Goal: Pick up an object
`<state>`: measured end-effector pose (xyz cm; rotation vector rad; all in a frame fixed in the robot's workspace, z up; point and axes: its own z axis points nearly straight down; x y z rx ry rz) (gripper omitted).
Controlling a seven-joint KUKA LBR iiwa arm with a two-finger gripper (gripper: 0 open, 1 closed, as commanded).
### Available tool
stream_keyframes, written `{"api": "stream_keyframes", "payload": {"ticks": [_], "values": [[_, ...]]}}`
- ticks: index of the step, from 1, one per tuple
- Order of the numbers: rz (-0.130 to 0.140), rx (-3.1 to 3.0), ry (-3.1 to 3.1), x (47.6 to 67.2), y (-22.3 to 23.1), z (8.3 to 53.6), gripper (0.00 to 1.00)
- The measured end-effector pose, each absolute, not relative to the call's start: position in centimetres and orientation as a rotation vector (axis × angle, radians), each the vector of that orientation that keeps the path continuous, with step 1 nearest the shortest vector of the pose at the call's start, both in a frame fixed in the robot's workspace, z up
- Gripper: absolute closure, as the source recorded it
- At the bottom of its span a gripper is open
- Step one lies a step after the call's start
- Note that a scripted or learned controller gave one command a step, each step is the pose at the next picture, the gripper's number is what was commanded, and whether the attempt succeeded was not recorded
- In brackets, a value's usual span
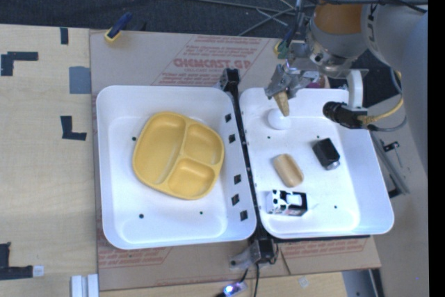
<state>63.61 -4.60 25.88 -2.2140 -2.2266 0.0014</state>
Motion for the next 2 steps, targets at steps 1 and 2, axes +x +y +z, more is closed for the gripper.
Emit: {"api": "stream_keyframes", "payload": {"ticks": [1,2], "values": [[0.003,-2.214,-2.226,62.9,0.4,24.7,1.00],[0.000,-2.214,-2.227,63.5,5.3,24.9,1.00]]}}
